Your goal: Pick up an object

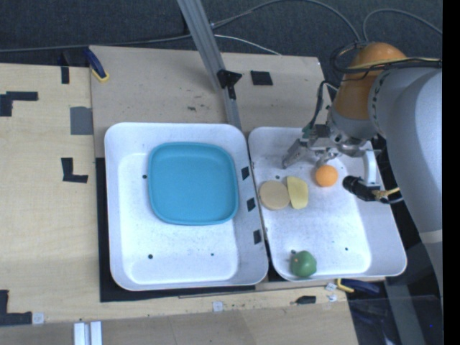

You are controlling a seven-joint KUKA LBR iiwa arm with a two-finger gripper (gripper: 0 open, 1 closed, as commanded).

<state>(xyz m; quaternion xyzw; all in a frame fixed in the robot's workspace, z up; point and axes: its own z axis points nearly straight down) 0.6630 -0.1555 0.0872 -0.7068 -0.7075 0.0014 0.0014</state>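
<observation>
Starting nearest: a glossy green round fruit point(303, 263) sits near the right bin's point(374, 254) front rim, well apart from the rest. Mid-bin, a tan disc point(273, 195) touches a pale yellow wedge point(298, 192). Beyond, the gripper point(305, 152) hangs splayed and empty (nothing between its fingers) just beside a smooth orange ball point(326, 175), probably the target. The left bin point(126, 192) holds a blue square plate point(192, 182).

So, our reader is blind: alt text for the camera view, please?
A grey robot arm's claw hovers in the right white bin near an orange ball, two pale yellowish pieces and a green fruit; the left bin holds a blue plate.
</observation>
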